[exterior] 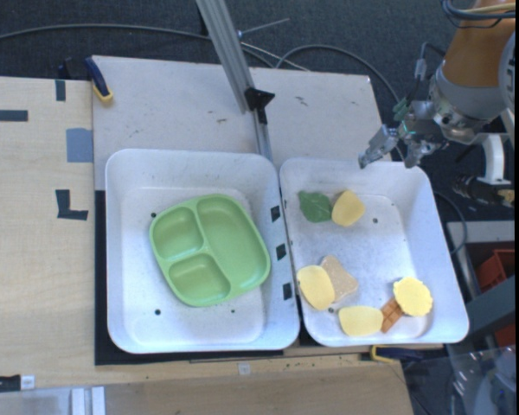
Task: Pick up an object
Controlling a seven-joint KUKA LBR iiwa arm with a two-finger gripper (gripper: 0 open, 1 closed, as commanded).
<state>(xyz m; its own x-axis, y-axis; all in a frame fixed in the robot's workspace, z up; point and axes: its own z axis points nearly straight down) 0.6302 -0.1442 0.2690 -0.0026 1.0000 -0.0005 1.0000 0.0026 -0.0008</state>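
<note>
The left bin [121,232] held a green tray [209,251] w/ three compartments, lying tilted near the bin's middle. Just beside it, the right bin [441,258] held the small objects. At its back sat a green leaf [314,206] touching a yellow piece [348,207]. Toward the front, a yellow round [315,286] overlapped a tan bread slice [339,277]. Another yellow piece [361,321] lay at the front wall, w/ an orange stick [390,315] between it and a yellow flower-like piece [413,296] near the bin's right side. The gripper [396,145] hung above the right bin's back right corner, apart from all objects, nothing between its fingers; couldn't tell how far they were spread. The arm [476,59] came in from the right, orange band at top.
</note>
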